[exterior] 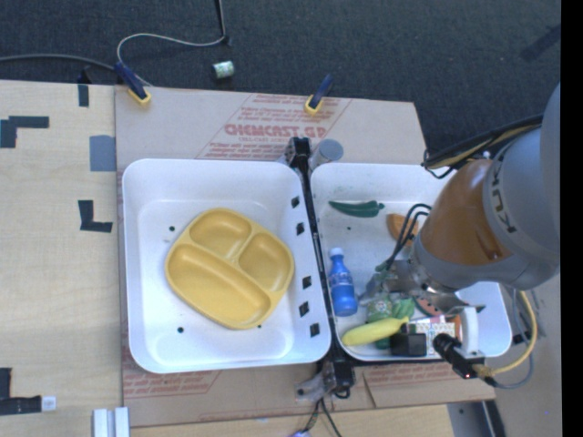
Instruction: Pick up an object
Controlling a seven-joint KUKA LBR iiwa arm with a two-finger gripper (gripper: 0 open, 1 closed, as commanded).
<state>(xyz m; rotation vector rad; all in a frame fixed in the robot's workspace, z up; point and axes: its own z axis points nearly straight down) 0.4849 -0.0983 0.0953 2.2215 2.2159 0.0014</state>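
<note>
My gripper (393, 285) reaches down into the right bin (364, 182), under the orange band of the arm. It hangs over a pile of objects near the bin's front. A blue bottle (342, 285) lies just left of it, and a yellow banana (372, 332) lies just in front, beside a black item (411, 343) and a red-and-white pack (441, 322). A green pepper (357, 208) rests at the back of the bin, with an orange item (397, 222) partly hidden behind the arm.
The left bin (146, 244) holds a yellow divided plate (229, 267). A black divider with clips (306, 244) runs between the two bins. The arm's body covers the right bin's right side. Cables trail at the bench's front edge.
</note>
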